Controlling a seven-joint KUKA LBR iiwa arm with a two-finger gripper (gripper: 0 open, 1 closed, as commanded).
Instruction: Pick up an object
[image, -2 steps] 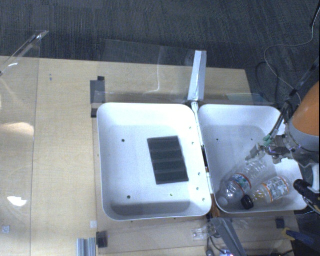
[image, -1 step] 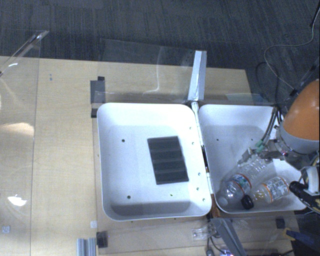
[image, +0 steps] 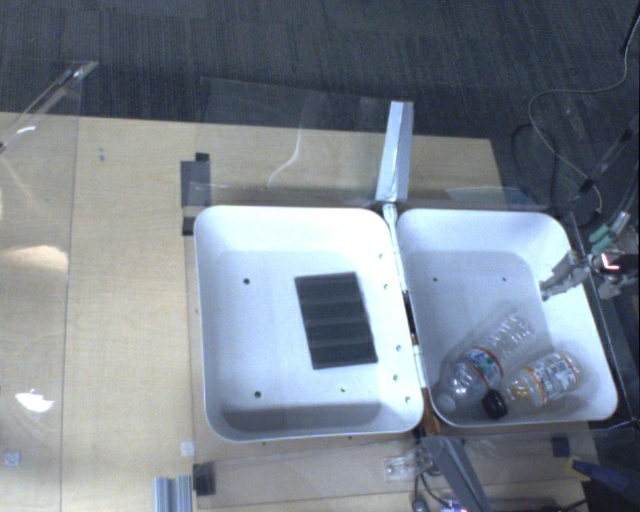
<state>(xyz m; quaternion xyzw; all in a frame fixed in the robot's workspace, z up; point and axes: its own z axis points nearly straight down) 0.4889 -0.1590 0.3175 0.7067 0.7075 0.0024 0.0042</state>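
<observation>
A dark ribbed rectangular pad (image: 336, 319) lies flat in the middle of the left bin (image: 225, 300). Two clear plastic bottles rest in the near corner of the right bin (image: 470, 245): one with a blue-and-red label (image: 483, 363), and one with a yellowish label and a black cap (image: 534, 380), side by side and touching. My gripper (image: 565, 276) pokes in over the right rim of the right bin, above and to the right of the bottles and apart from them. Nothing is seen in it.
A metal divider post (image: 394, 155) stands at the back between the bins. Cables (image: 590, 140) hang at the far right. Clear plastic sheeting (image: 40, 260) covers the wooden bench to the left.
</observation>
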